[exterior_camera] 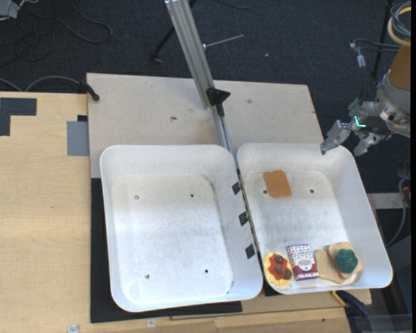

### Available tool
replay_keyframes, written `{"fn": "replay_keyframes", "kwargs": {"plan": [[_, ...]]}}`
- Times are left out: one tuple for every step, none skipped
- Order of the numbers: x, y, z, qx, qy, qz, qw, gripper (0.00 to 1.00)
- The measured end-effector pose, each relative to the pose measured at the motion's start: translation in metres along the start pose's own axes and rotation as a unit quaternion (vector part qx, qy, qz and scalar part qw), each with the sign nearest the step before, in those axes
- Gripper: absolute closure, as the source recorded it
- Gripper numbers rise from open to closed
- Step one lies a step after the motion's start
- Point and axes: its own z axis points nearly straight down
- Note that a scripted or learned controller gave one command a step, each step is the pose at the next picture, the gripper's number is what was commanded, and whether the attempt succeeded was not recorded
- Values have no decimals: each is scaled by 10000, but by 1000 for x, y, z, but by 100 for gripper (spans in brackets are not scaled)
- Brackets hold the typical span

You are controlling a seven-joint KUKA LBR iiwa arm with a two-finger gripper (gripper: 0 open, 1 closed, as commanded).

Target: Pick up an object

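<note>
Dark carpet with loose cables surrounds a pale bench seen from above at a slant, with a light wooden surface to its left. Two shallow white bins sit side by side on the bench, touching along their inner edges. A slanted aluminium rail rises behind them. The left bin has a speckled white floor. The right bin holds four small things: an orange-brown square pad near its upper middle, and along the bottom rim a round pizza-like toy, a small red-and-white carton just beside it, and a tan slice topped with a green lump to the right. The grey arm with its orange band reaches in from the right edge, and the gripper hangs at the upper right corner of the right bin, above its rim. Its two fingers stand apart with nothing between them. The orange-brown pad lies down and to the left of the fingers, apart from them; the three things along the bottom rim lie well apart from the gripper.
</note>
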Motion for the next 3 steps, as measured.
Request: {"fn": "replay_keyframes", "kwargs": {"plan": [[0, 1, -2, -14, -5, -16, 10000, 0], [-1, 1, 49, 8, 1, 3, 10000, 0], [0, 3, 113, 16, 6, 3, 10000, 0]]}}
